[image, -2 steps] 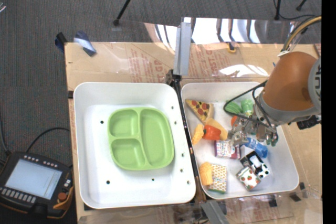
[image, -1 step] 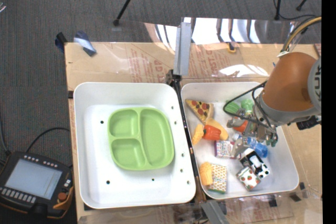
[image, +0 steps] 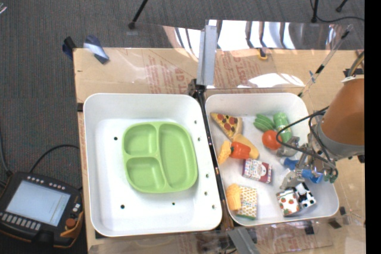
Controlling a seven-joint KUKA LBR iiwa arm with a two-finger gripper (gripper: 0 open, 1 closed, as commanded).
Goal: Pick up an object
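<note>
The right bin [image: 316,126] holds several toy foods: a pizza slice [image: 226,123], green vegetables [image: 271,122], a red tomato [image: 271,139], an orange-and-red piece [image: 236,149], a small red carton [image: 257,171], a corn cob [image: 233,195] beside a yellow packet [image: 248,201], and a black, white and red cube [image: 296,198]. My gripper [image: 297,168] hangs low over the right side of this bin, just right of the tomato and above the cube. Cables and the orange wrist band [image: 352,115] hide part of it.
The left bin [image: 98,120] carries a green divided plate [image: 159,156]. A metal post [image: 206,56] stands behind the seam between the bins. A teach pendant [image: 38,205] lies on the floor at the lower left.
</note>
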